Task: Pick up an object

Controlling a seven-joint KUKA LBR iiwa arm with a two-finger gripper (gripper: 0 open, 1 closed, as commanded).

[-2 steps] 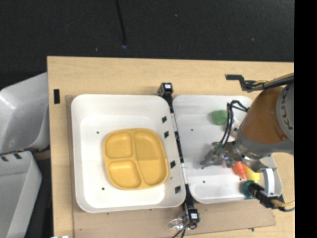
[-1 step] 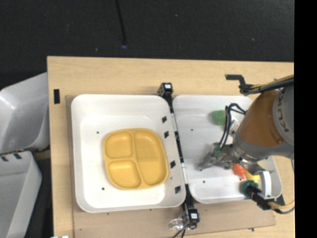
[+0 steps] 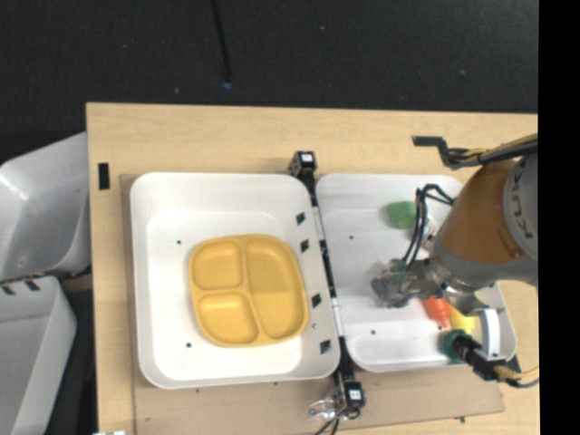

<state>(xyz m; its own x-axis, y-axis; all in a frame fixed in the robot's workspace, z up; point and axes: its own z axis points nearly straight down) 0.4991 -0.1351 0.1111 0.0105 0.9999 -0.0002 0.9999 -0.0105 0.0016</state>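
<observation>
Bins, two of them, sit side by side on the tabletop (image 3: 227, 139). Both are white and not deep. The tabletop is pale wood.

The left bin (image 3: 145, 243) has a yellow plate (image 3: 246, 290) in it. The plate lies flat near the middle of that bin, a little toward the right side. Low ridges split it into a few parts.

The right bin (image 3: 362, 207) has small things in it. A green blob (image 3: 399, 213) lies near the far side of the bin, apart from the rest. An orange thing (image 3: 438, 310) lies in the front right part of the bin. A yellow thing (image 3: 462, 321) is just beside it, on its right, and the two look like they touch.

The arm (image 3: 485, 225) comes in from the right and hangs over the right bin. It is grey with a big orange band. It hides part of the bin under it.

The end effector (image 3: 394, 288) is at the tip of the arm, down low near the middle of the right bin. It is dark and hard to make out. I cannot tell if it is clenched or released, or if it has hold of anything. The orange thing is just to its right. The green blob is farther back, apart from it. The plate is in the other bin.
</observation>
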